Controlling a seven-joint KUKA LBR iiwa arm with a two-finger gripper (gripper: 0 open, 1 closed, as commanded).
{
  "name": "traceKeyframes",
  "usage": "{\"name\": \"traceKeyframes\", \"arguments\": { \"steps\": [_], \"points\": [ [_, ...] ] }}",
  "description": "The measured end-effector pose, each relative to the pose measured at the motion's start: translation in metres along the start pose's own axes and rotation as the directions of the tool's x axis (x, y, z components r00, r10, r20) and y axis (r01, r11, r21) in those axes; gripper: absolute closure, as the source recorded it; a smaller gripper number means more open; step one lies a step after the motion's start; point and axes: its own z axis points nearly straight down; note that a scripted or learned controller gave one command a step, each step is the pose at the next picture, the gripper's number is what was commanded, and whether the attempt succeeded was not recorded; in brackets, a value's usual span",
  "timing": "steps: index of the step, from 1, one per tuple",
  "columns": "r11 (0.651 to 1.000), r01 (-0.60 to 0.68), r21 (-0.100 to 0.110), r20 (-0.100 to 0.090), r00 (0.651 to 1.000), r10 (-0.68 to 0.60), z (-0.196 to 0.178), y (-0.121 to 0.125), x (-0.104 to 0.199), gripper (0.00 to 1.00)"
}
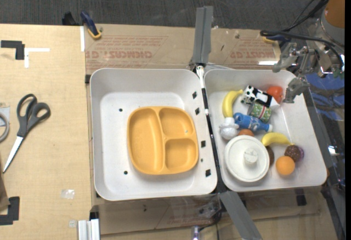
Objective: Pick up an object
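The right bin (312, 124) holds several small items: a banana (230, 103), a black-and-white toy cow (256, 96), a red ball (275, 92), a blue bottle (252, 122), a second banana (276, 138), a dark plum (294, 152), an orange (285, 166) and a white lidded bowl (249, 158). My gripper (289, 76) hangs above the bin's far right corner, just right of the red ball. It is open, with nothing between its fingers.
The left bin (104, 124) holds a yellow divided plate (163, 139). Scissors (24, 118) lie on the wooden bench at the far left. A grey post (203, 36) stands behind the seam between the bins. Cables trail along the right side.
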Motion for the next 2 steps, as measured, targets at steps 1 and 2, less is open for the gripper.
{"name": "traceKeyframes", "arguments": {
  "steps": [1, 2],
  "points": [
    [0.984, -0.176, 0.0, 0.0, 0.984, 0.176, 0.135, -0.007, -0.018, 0.0],
    [0.983, -0.184, 0.001, 0.028, 0.983, 0.184, 0.173, 0.01, -0.042, 0.0]
  ]
}}
